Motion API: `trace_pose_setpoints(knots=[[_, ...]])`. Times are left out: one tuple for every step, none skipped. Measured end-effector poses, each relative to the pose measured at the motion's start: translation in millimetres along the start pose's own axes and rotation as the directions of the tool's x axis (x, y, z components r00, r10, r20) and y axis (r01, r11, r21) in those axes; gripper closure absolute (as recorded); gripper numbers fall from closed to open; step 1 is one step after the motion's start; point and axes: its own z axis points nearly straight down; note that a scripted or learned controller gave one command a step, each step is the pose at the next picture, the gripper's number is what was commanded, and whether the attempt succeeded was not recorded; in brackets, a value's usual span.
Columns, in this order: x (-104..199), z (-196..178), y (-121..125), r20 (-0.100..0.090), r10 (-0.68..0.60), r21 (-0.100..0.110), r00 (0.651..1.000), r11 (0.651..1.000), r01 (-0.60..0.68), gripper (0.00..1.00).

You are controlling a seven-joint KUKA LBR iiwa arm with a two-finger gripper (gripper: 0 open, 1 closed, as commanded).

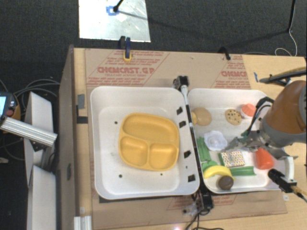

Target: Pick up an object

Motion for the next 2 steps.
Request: trace_pose_setpoints(knots=[[-16, -49, 99, 0.001, -0.01, 0.006, 1.0, 1.0, 0.01, 0.0], [-14, 11, 126, -0.011, -0.002, 0.046, 1.0, 0.999, 0.003, 0.0]])
